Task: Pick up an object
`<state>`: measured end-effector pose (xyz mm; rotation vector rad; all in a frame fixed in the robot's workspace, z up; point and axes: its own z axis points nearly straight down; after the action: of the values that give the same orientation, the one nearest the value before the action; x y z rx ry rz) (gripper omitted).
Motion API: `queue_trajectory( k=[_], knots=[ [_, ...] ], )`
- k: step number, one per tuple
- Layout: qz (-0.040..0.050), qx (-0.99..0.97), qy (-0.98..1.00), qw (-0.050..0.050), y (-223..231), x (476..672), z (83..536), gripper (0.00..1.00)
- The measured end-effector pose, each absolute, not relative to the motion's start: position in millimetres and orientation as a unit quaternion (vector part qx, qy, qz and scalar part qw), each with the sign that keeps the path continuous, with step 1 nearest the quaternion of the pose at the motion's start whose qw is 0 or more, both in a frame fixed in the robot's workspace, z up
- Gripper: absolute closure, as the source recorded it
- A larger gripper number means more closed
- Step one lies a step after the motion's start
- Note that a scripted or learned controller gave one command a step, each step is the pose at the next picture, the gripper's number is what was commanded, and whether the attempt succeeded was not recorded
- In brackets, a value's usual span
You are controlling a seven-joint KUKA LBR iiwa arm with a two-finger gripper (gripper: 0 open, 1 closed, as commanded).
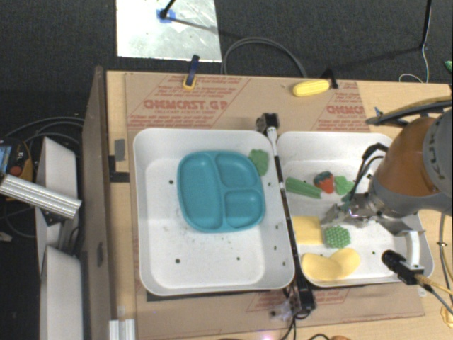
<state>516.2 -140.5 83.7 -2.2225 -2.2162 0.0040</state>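
Note:
My gripper (341, 214) hangs low over the right bin (311, 144), near its middle. Just below it lies a bumpy green piece (337, 237), very close to the gripper's tip. A pale yellow piece (306, 229) rests to the left of that, and a larger yellow piece (330, 265) lies by the front wall. Behind the gripper lie a long green pod (302, 188), a red and dark piece (324, 181) and a small green piece (344, 185). I see nothing lifted.
The left bin (159, 261) holds a blue divided plate (220, 190) with a green piece (260, 161) at its far right corner. A yellow object (310, 87) lies on the cardboard behind the bins. The arm (414, 168) covers the right bin's right side.

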Motion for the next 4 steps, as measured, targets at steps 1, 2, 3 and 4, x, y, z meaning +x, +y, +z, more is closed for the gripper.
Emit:
queue_trajectory(
  k=[1,2,3,4],
  knots=[
    [0.0033,-0.702,-0.712,0.0,-110,667.0,90,0.0],
    [-0.0009,-0.704,-0.71,-0.003,-112,665.1,100,1.0],
    [-0.0006,-0.703,-0.711,-0.003,-112,664.8,100,0.0],
    [0.0002,-0.705,-0.709,0.001,-83,639.2,83,0.0]
  ],
)
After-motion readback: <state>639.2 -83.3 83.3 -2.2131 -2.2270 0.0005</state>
